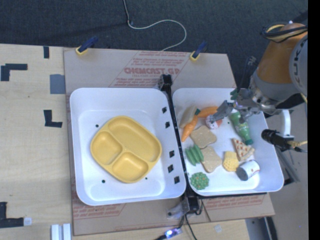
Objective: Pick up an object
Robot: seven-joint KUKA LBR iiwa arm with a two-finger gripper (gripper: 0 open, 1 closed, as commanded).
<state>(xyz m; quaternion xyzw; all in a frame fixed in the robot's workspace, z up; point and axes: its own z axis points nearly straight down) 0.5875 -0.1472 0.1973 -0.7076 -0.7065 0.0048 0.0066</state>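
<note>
The two white bins sit side by side on a brown cardboard sheet (150, 69) so the arm can reach into both. The left bin (80, 134) holds a big yellow plate (125, 148). The plate looks like smooth plastic, with round corners and three dips in it for food. It lies flat in the middle of its bin.

The right bin (272, 179) holds a pile of small toy food, all close together. This is where the things to pick up are. The grey arm (280, 64) reaches in from the right and hangs over the top part of this bin.

The gripper (231, 111) hovers just above a green bottle (243, 130), which lies on its side. I cannot tell if it is spread or pressed together, and I see nothing held in it. I think it is lining up for a grab.

Near it lie an orange carrot (188, 130), long and pointy, and a tan slice of bread (203, 137), flat and square. Below are a green bean pod (194, 155), a bumpy yellow waffle (230, 161), a pizza slice (242, 148) with dots, a round green broccoli (199, 180) and a small grey can (247, 170), smooth and round
</note>
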